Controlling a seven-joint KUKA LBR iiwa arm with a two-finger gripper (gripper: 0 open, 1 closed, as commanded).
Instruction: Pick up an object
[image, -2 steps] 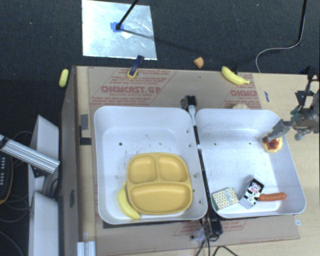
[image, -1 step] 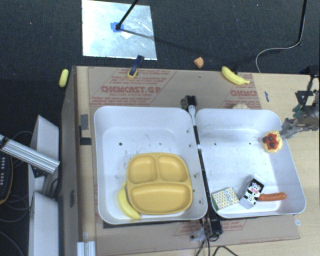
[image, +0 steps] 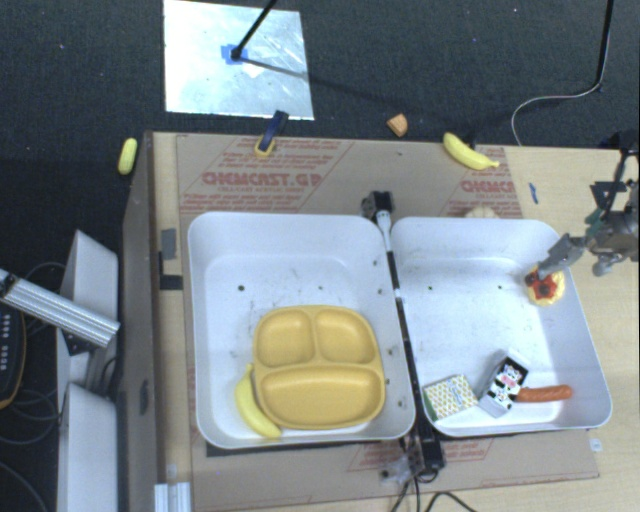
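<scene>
The right bin holds a small red and yellow toy by its far right wall. Near its front edge lie a green and white packet, a black and white carton and an orange sausage-shaped piece. My gripper comes in from the right edge and hovers just above and behind the red and yellow toy, close to the bin's right rim. Nothing shows as held in it.
In the left bin sit a yellow divided plate and a banana against the plate's left front. On the cardboard behind the bins lie another banana and a small orange piece. A black clip sits where the bins meet.
</scene>
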